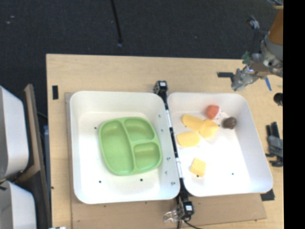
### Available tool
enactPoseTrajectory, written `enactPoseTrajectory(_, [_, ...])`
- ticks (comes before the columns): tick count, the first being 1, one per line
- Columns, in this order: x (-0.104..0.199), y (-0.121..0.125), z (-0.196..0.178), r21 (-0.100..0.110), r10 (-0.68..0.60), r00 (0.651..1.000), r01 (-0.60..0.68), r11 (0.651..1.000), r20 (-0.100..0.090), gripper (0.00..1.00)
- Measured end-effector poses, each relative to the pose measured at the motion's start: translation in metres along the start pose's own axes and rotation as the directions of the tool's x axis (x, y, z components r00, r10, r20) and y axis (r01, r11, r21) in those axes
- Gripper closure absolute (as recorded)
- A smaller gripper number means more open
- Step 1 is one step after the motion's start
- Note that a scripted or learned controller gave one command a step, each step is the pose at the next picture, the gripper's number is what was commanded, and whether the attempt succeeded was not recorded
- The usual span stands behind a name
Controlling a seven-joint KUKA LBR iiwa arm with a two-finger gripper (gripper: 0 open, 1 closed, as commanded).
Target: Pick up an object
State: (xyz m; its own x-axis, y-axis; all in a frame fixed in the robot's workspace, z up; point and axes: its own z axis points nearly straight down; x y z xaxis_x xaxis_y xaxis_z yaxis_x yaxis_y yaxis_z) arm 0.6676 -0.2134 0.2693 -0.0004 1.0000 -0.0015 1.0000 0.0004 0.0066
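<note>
wooden bench [143, 73] bears two white bins: left bin [86, 185] holds a green divided tray [128, 145], right bin [248, 171] holds yellow pieces [199, 129], a yellow block [198, 167], an orange-red object [212, 111] and a brown ball [229, 122]; gripper [240, 78] sits beyond the right bin's far corner, grip state undeterminable.

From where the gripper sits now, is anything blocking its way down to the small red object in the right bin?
Nothing visible does. The gripper hangs above the bench beyond the right white bin; the small red object lies uncovered near the far wall.
</note>
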Motion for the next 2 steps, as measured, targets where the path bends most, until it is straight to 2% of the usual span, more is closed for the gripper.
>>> enactPoseTrajectory(1, [-0.001,0.0,-0.025,0.004,0.0,1.0,0.0,1.0,-0.001,1.0])
enactPoseTrajectory(2, [0.052,-0.006,-0.026,0.005,-0.002,1.0,0.002,1.0,-0.002,1.0])
